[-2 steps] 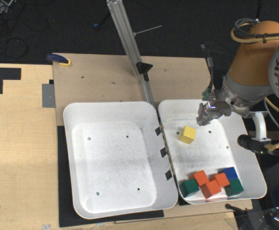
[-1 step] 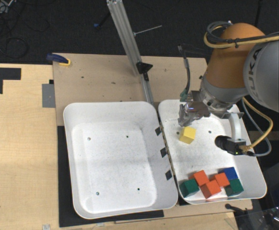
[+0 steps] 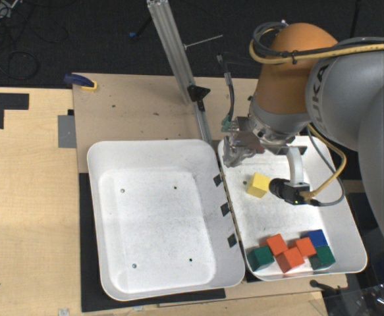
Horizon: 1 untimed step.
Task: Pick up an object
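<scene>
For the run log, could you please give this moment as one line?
gripper: over right bin, far end | yellow block: free beside it | grasp: unclear

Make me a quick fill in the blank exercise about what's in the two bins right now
1. The block lying alone near the gripper is coloured ____.
2. The cluster of blocks sits in the ____ bin's near corner.
3. The cluster has one ____ block, beside the orange and green ones.

Missing words: yellow; right; blue
</scene>
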Tool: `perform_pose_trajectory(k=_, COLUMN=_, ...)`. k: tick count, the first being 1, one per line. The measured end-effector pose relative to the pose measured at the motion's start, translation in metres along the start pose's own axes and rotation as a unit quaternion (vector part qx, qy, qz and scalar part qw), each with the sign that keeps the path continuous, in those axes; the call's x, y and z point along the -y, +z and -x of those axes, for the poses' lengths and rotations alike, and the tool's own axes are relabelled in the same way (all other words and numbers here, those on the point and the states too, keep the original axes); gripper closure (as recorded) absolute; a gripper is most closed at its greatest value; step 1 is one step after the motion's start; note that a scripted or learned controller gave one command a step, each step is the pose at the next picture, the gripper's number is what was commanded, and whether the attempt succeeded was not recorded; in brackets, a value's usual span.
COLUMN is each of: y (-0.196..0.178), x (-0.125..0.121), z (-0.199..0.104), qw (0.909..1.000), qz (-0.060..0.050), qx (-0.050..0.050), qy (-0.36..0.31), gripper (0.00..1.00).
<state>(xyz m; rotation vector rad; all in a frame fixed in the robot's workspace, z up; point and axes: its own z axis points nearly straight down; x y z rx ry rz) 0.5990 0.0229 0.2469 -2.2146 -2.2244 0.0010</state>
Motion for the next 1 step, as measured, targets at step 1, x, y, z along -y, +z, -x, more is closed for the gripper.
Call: perform_pose_trajectory(k=1, y=0.0149, x=-0.0016, z=-0.0578, qw=1.0, qz=-0.002, qx=0.0, qy=0.0, gripper=1.0)
